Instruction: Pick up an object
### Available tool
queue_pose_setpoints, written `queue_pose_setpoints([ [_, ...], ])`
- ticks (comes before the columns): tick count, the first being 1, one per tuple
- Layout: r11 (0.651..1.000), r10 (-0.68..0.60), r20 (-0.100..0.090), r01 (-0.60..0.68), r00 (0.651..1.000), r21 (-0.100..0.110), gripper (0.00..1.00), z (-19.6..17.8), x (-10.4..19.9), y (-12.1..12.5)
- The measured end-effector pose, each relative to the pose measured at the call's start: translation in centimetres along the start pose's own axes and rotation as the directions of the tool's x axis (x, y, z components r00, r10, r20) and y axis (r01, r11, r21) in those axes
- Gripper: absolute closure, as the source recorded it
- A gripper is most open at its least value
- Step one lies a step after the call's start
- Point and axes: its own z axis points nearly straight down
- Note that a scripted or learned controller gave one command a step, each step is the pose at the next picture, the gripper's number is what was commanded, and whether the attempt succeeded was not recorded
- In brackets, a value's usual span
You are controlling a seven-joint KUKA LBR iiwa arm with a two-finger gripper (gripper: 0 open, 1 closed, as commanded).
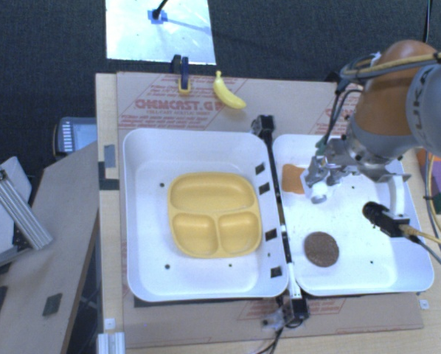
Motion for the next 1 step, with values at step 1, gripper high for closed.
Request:
queue_pose_setpoints([
  [1, 1.0, -0.001, 0.0, 0.001, 1.0, -0.001, 1.0, 0.57, 5.67, 0.6],
])
